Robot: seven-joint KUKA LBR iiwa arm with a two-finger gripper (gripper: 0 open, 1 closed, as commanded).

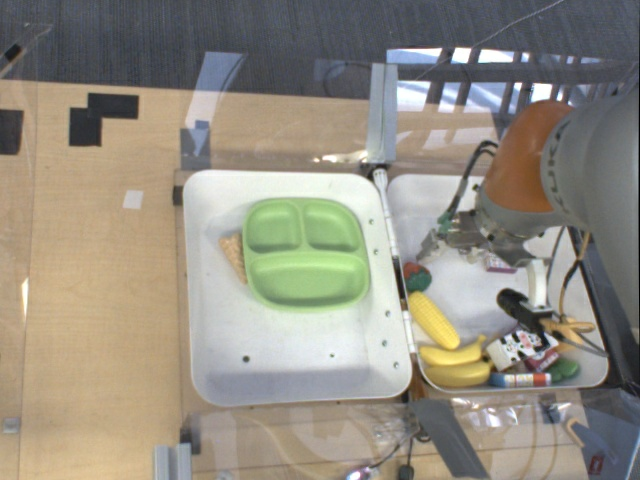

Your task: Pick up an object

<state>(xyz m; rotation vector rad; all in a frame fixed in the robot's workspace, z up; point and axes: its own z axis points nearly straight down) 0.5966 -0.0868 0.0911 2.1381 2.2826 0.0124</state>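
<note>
Two bins sat on the desk — the gripper [452, 236] hovered in the right bin [440, 193], finger state unclear; the corn cob [435, 320] lay near its front-left corner.

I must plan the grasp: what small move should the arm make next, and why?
Probably lower the pincer a little toward the corn. It hangs over the right bin with nothing visibly between its fingers, and the corn lies apart below it, beside the banana.
</note>
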